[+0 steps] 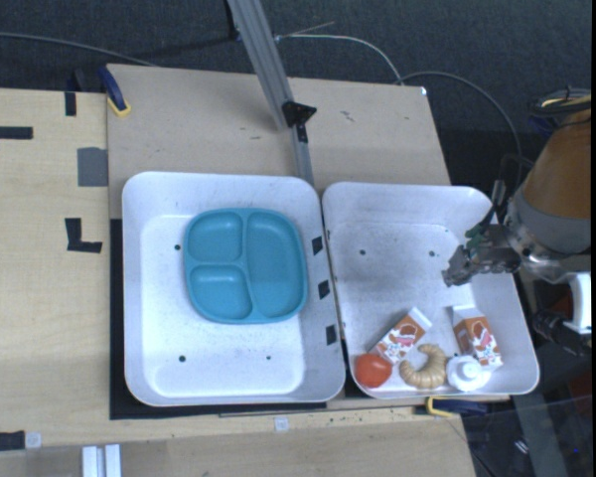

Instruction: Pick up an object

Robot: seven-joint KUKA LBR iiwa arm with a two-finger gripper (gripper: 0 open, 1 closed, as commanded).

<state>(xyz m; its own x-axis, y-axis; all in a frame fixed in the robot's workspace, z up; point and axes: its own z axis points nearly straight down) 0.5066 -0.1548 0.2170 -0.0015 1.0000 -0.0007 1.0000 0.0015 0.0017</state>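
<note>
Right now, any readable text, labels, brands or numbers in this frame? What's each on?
No text can be read.
Carton beside the croissant: red and brown print, too blurred to read.
Carton by the right bin's right wall: similar print, too blurred to read.
Blue divided plate: no markings seen.
Black tape shapes on the bench: marks, not letters.
</note>
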